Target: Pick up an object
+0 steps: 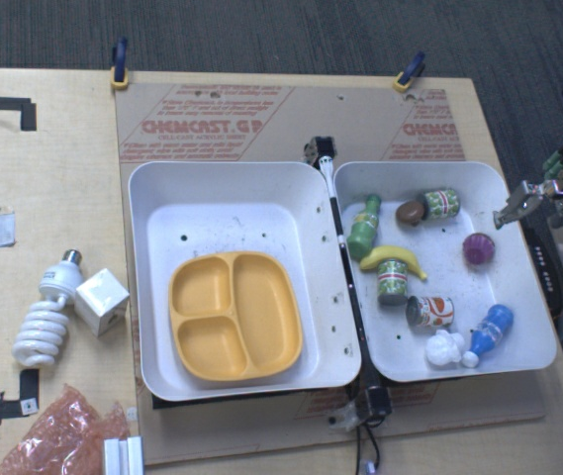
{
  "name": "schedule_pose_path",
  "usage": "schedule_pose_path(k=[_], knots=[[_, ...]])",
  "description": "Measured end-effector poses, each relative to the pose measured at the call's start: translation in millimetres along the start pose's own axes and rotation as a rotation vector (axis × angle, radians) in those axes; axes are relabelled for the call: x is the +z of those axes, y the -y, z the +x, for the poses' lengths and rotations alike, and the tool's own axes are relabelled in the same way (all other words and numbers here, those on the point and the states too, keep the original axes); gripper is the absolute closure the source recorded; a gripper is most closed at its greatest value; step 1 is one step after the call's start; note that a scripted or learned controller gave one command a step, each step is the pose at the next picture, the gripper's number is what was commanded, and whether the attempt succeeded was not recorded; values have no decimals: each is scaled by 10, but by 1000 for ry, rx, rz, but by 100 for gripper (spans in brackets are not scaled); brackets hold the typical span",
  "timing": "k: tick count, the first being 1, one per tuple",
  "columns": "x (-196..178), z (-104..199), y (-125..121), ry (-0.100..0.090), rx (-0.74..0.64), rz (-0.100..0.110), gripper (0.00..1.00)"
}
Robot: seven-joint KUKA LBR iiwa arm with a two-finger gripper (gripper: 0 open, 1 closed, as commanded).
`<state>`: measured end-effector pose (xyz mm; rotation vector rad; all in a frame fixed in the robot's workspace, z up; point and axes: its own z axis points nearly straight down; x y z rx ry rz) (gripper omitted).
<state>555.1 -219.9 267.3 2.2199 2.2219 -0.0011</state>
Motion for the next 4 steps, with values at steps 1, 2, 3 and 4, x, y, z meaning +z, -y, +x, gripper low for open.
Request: schedule_pose_path(k=[1, 2, 3, 4], knots=[[1391, -20, -222, -1, 0, 0, 0], [1748, 447, 112, -1, 1, 0, 0], [1751, 1001, 756, -1, 2, 1, 0], [1648, 994, 739, -1, 3, -3, 100]])
